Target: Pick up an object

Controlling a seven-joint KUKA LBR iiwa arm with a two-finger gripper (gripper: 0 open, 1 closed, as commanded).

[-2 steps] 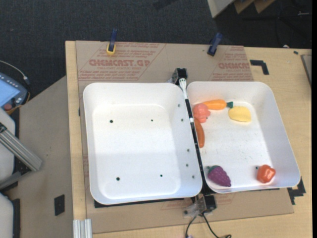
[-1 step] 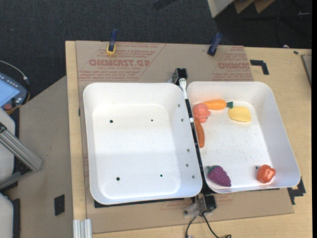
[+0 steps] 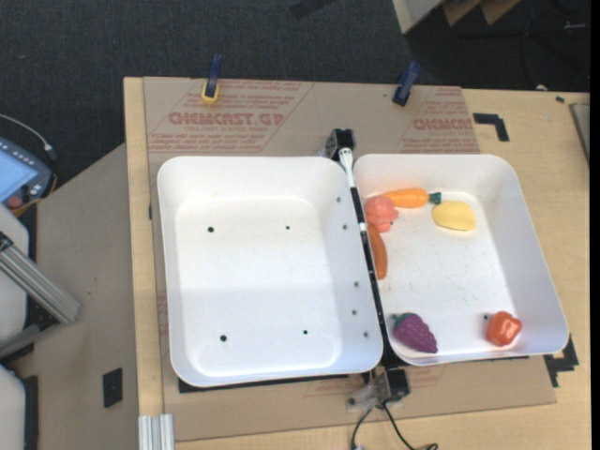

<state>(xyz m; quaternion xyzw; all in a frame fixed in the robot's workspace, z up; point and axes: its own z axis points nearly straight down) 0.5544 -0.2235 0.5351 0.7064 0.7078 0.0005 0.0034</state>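
From up here I cannot tell how my jaws stand. The things to pick all lie in the right bin [image 3: 525, 214]: a carrot [image 3: 407, 197] and a lemon [image 3: 454, 217] near its far edge, a pink fruit [image 3: 381, 212] and an orange stick [image 3: 378, 253] along its left wall, a bunch of grapes [image 3: 414, 332] at its near left corner and a red pepper [image 3: 503, 328] at its near right corner. The left bin [image 3: 187, 251] sits touching it on the cardboard-covered desk [image 3: 309, 111].

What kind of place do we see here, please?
Probably a robotics lab test bench: two white bins clamped on a cardboard sheet, toy food such as purple grapes and a carrot, and cables on dark carpet.
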